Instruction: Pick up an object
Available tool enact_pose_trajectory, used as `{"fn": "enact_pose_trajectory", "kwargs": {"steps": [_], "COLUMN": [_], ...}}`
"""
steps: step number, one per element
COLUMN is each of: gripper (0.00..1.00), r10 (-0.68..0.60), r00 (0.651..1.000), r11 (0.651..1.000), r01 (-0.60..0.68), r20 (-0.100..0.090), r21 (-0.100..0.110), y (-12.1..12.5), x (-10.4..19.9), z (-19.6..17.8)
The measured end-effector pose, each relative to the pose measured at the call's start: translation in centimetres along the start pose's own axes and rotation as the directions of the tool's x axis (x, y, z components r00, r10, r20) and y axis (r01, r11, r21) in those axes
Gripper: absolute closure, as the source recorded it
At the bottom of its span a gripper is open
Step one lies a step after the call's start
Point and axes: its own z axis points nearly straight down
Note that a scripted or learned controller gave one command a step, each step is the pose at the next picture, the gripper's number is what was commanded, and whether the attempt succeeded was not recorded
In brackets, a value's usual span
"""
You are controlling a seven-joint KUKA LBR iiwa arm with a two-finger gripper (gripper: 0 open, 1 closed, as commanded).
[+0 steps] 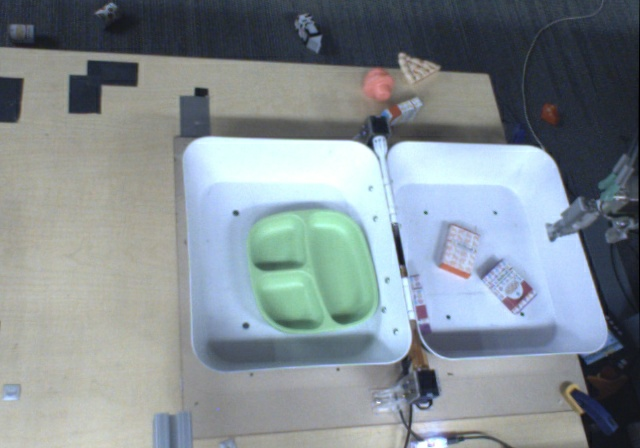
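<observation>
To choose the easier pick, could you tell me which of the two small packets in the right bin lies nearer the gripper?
The red-and-white packet, lower right of the orange-edged packet, lies nearer the gripper.

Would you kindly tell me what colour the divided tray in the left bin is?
The divided plastic tray is light green, seen clearly in the camera view.

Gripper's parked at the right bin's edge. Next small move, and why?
Probably slide the gripper left, in over the right bin, toward the nearer red-and-white packet. It sits at the bin's right rim, apart from both packets; this one and the orange-edged packet lie flat on the floor, and nothing is between the fingers.
</observation>
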Motion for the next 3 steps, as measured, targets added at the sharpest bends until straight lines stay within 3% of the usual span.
{"fn": "enact_pose_trajectory", "kwargs": {"steps": [1,2,3], "gripper": [0.00,1.00,1.00], "r10": [0.001,0.000,-0.002], "r00": [1.000,1.000,1.000], "r11": [1.000,1.000,1.000], "r01": [-0.001,0.000,0.002], "r20": [0.002,0.000,-0.001], "r21": [-0.010,-0.013,-0.004], "y": [-0.6,-0.4,2.0], "x": [-0.6,-0.4,9.8], "z": [17.7,16.6,5.2]}}
